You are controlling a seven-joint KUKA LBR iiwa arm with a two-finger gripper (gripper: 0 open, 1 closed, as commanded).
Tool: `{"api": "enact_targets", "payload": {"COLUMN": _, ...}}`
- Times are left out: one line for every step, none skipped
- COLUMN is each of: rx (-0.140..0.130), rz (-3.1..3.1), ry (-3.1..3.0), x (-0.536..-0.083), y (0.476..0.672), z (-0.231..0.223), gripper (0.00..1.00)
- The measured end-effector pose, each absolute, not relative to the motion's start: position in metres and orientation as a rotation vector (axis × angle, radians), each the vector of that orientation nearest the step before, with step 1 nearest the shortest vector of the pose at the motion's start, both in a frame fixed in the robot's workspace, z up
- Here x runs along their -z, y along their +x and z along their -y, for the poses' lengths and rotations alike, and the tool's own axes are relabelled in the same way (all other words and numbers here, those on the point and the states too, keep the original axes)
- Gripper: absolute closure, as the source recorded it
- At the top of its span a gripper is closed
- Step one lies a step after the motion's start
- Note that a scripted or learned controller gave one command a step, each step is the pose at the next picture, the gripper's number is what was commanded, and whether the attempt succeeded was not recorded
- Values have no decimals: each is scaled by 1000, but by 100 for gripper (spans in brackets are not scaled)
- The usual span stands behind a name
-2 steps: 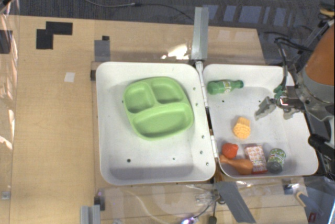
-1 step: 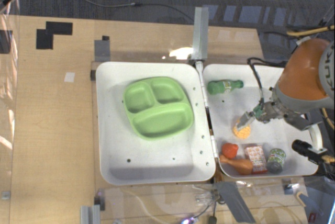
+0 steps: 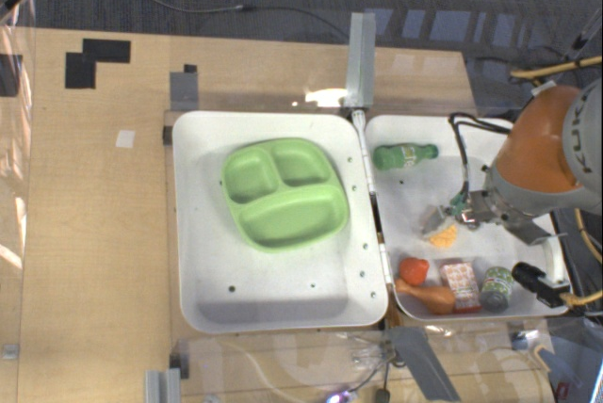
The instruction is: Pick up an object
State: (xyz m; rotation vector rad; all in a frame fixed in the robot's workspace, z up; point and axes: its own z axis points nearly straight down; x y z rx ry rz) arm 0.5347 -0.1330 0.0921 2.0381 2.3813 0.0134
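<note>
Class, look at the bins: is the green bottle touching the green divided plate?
Apart. The camera view shows the green bottle in the right bin and the green divided plate in the left bin, with both bin rims between them.

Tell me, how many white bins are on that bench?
2: the left bin holds a green divided plate; the right bin, touching it, holds small items.

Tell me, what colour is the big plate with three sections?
The plate is light green, lying in the left white bin, seen in the camera view.
</note>
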Motion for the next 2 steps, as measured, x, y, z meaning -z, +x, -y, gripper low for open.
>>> {"api": "enact_targets", "payload": {"rx": -24, "rz": -2379, "ry": 2029, "x": -104, "y": 538, "z": 131, "gripper": 100}}
{"api": "enact_targets", "payload": {"rx": -7, "rz": -2350, "ry": 2076, "x": -187, "y": 660, "z": 69, "gripper": 100}}
